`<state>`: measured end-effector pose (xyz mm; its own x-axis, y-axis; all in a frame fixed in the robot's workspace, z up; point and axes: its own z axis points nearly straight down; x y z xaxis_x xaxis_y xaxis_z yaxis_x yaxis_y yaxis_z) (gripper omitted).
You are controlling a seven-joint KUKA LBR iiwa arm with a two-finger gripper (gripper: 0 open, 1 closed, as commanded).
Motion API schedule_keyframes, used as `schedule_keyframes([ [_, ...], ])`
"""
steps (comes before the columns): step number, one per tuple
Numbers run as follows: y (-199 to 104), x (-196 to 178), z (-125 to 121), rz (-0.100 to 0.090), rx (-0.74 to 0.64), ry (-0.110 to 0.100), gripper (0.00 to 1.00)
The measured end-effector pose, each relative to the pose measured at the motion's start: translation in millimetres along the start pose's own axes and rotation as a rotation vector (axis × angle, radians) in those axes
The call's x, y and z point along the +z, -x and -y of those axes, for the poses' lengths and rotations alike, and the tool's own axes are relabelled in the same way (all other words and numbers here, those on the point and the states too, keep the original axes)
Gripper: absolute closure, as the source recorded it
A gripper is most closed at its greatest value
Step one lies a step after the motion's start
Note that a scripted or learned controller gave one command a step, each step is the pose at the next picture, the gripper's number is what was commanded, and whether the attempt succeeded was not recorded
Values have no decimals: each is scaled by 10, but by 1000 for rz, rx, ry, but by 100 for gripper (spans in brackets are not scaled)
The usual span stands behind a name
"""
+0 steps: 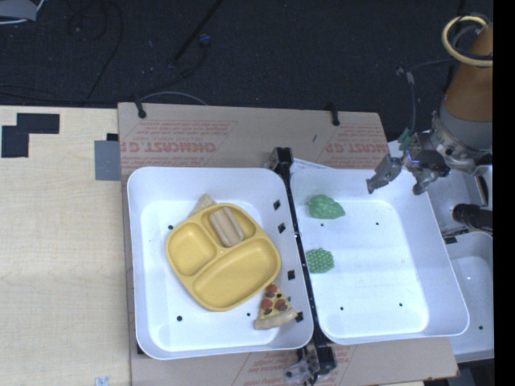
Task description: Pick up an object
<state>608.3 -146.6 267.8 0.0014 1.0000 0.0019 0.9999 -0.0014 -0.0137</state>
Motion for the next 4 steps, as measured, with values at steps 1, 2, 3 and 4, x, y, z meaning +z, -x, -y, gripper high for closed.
schedule_keyframes([
  [1,0,-73,-19,2,-2,13,0],
  [2,13,367,12,1,-1,6,0],
  [3,5,991,-49,0,-1,5,0],
  [4,-86,1570,-1,0,1,5,0],
])
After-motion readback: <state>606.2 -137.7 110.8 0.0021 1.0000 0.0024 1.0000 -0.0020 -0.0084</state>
